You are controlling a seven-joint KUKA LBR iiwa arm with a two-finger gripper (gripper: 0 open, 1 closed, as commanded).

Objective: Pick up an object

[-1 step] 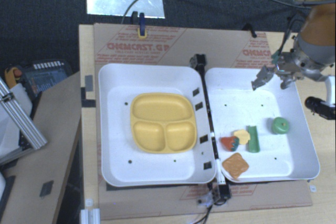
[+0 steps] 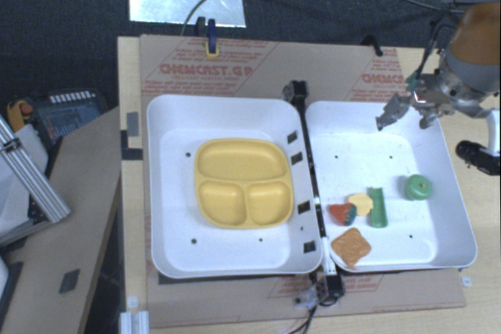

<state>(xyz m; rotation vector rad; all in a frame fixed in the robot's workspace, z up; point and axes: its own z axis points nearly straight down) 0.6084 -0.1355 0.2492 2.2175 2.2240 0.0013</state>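
While the gripper [image 2: 407, 112] hung over the top edge of the right bin [image 2: 391, 149], its two fingers were spread apart and nothing sat between them. The grey arm [image 2: 470, 59] with its orange band reached in from the right side of the camera view.

All the things to pick lay low in the right bin, well away from the gripper. A round green toy [image 2: 418, 187] sat alone near the right wall. A green stick [image 2: 377, 207] stood next to a small yellow piece [image 2: 360, 204], and a little red piece [image 2: 341, 213] touched the yellow one. A brown cracker-like square [image 2: 351, 246] lay just below them, close to the bin's front corner.

The left bin [image 2: 168, 168] held a yellow tray [image 2: 239, 182] with three parts in it.

No thing had been chosen yet, so the pick looked like it was only starting. The round green toy seemed the easiest choice, since it had room all around it. The gripper would do well to come straight down over its middle, keep its fingers wide, and close only once they were on both sides. The bunched pieces looked harder, because the fingers might bump a neighbour.
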